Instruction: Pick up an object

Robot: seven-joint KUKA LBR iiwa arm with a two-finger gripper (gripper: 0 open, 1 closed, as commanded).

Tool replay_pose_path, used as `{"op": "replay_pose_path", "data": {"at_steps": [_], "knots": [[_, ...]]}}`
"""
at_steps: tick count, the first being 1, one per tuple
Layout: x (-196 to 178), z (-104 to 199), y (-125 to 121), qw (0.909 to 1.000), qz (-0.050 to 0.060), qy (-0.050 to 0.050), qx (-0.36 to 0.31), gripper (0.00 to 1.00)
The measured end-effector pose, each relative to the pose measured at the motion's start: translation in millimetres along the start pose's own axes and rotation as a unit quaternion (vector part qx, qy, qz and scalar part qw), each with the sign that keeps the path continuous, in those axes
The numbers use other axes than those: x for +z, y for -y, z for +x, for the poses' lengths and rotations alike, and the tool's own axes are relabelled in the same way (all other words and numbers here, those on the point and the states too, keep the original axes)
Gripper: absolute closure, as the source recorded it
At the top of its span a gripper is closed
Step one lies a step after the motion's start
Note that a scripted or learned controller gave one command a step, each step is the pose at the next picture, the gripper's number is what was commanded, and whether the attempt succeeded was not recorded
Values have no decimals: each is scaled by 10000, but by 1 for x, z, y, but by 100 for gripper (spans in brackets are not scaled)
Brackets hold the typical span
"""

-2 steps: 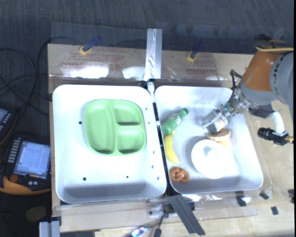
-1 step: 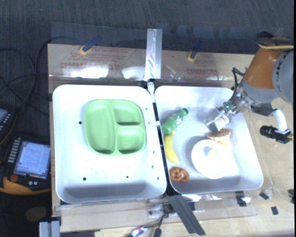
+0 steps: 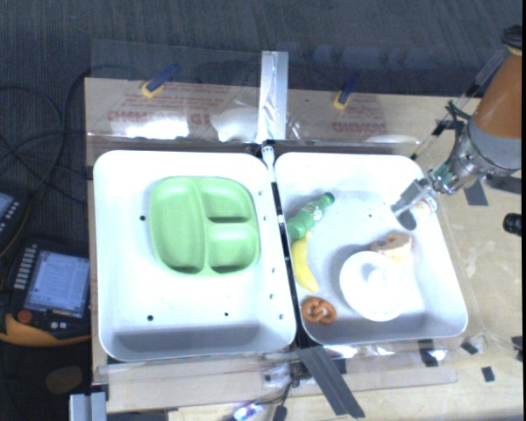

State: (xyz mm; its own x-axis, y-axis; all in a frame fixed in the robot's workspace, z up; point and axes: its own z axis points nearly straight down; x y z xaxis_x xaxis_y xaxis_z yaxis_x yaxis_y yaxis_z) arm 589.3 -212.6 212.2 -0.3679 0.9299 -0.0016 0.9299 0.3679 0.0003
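Observation:
The right bin (image 3: 438, 274) holds a green bottle (image 3: 308, 216) lying near its left wall, a yellow banana (image 3: 304, 266) below the bottle, a brown pretzel (image 3: 317, 310) at the front left, a round white plate (image 3: 374, 284), and a tan pastry (image 3: 393, 245) resting at the plate's upper right edge. My gripper (image 3: 414, 203) hangs over the bin's upper right part, above and to the right of the pastry. Its fingers point down-left, and nothing shows between them.
The left bin (image 3: 114, 261) holds a green divided tray (image 3: 205, 224). A clear plastic sheet (image 3: 184, 117) with two clips lies behind the bins. Tablets and cables (image 3: 35, 279) sit left of the bench. The grey arm with its orange band (image 3: 501, 95) comes in from the upper right.

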Motion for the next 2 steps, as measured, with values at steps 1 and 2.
{"op": "replay_pose_path", "data": {"at_steps": [1, 2], "knots": [[-22, 26, 19, 9989, 5, -10, 477, 100], [-68, 61, 76, 9990, 8, -3, -457, 100]]}}
